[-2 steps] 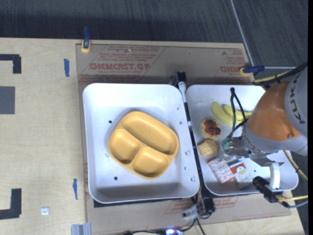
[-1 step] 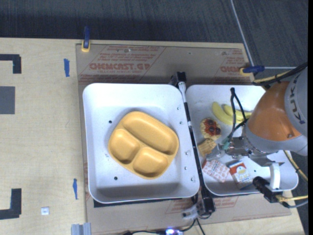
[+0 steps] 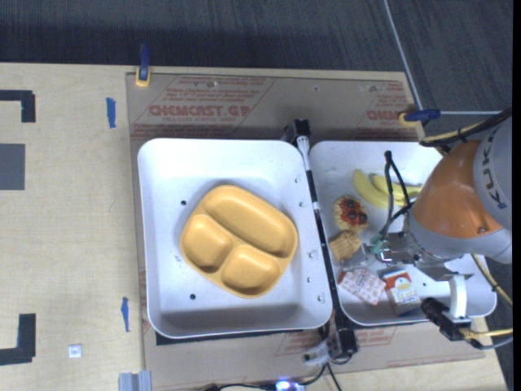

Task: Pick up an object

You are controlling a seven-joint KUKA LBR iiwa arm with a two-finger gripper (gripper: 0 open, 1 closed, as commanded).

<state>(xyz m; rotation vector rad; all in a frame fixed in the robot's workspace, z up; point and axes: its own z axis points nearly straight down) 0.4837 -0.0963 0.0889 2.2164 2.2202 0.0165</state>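
Camera view: the gripper [image 3: 389, 251] is poised low in the right bin [image 3: 326, 161], among clutter; its state cannot be told. Candidate objects lie at its nine o'clock, a biscuit [image 3: 346, 243] and a packet [image 3: 361, 285]. One isolated item should be targeted squarely.

Yellow divided tray [image 3: 237, 239]: smooth glossy plastic. Both white bins [image 3: 159, 218]: matt, smooth plastic look. Bench top [image 3: 65, 218]: pale wood-grain, matt. Sheet under bins [image 3: 203, 104]: brown cardboard, printed. Banana [image 3: 370, 187]: smooth, slight sheen. Arm's orange band [image 3: 456, 198]: glossy.
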